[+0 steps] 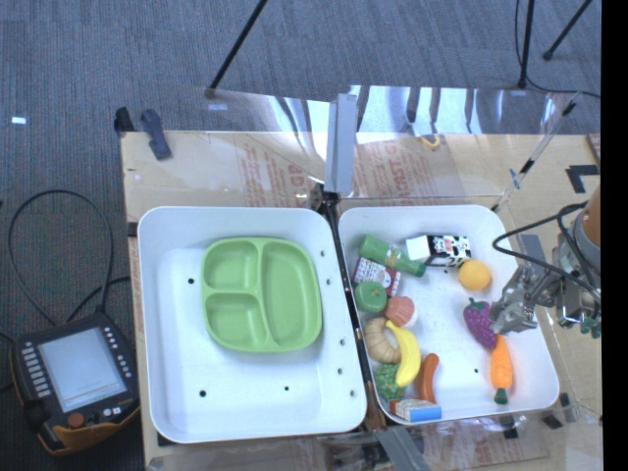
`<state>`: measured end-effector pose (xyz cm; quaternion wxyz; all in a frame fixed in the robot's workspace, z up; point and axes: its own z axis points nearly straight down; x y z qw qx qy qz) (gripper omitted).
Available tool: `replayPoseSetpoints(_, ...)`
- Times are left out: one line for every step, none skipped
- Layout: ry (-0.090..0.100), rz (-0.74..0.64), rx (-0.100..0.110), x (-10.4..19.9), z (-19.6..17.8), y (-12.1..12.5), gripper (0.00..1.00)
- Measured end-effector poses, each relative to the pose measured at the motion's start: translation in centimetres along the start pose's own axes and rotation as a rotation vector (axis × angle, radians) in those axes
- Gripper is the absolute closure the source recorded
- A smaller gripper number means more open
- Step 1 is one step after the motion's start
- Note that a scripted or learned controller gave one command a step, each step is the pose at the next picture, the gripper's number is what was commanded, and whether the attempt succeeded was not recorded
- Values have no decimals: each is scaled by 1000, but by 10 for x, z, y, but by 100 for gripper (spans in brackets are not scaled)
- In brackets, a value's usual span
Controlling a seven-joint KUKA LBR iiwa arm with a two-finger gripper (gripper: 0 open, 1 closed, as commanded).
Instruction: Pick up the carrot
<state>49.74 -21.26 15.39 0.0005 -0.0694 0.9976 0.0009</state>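
Note:
The carrot (501,364) is orange with a small green stem end and lies lengthwise near the right bin's front right corner. My gripper (517,310) hangs over the right wall of that bin, just above and to the right of the carrot's upper end, and close beside a purple bunch of grapes (480,324). Nothing is seen held in it. The carrot lies apart from the other toys, with bare bin floor on its left.
The right bin (538,400) also holds a yellow fruit (475,276), a green bottle (391,255), a cow-print carton (447,248), a banana (406,351) and a sausage (429,376). A green divided plate (262,293) sits in the left bin (167,361).

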Motion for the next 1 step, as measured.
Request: replayPoseSetpoints(0,453,1,12,-106,54,0)
